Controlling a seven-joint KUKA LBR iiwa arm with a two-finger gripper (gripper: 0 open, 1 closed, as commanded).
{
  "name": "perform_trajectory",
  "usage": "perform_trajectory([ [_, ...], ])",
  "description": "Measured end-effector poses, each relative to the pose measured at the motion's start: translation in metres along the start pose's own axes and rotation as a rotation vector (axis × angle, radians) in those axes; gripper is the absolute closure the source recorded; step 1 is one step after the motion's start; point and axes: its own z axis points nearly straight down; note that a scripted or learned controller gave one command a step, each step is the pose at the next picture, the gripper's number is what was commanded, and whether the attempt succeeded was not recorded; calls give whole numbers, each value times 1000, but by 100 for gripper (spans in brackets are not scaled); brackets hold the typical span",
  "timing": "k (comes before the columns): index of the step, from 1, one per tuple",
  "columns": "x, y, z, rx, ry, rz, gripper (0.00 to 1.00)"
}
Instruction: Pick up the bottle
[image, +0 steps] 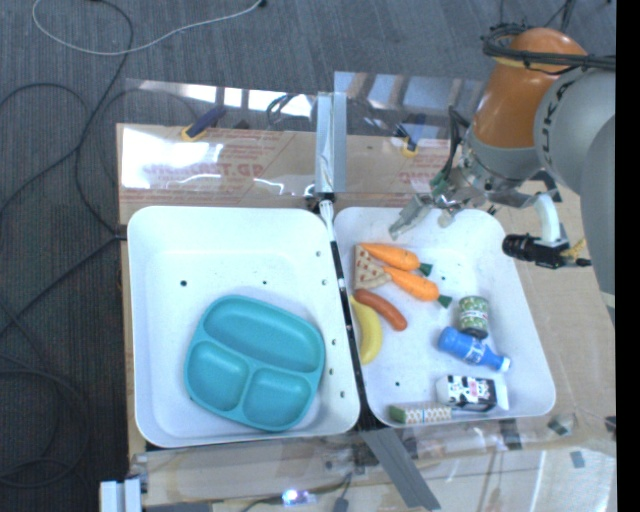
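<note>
blue bottle (472, 349) lying in right bin (525, 300)

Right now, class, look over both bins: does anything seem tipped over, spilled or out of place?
Nothing is spilled or broken. The blue bottle lies on its side in the right bin, below a small green jar. The carrots, sausage and banana lie in a loose cluster. The teal plate sits slightly askew in the left bin.

bins (140, 300) 2 | tray (256, 362) 1 | carrots (390, 256) 2 | bottle (472, 349) 1 | banana (368, 335) 1 | jar (473, 315) 1
</note>
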Motion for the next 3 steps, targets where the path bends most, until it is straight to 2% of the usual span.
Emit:
perform_trajectory([
  [1, -68, -83, 56, 1, 0, 7, 0],
  [2, -42, -138, 98, -17, -13, -405, 0],
  [3, -40, -188, 98, -33, -26, -319, 0],
])
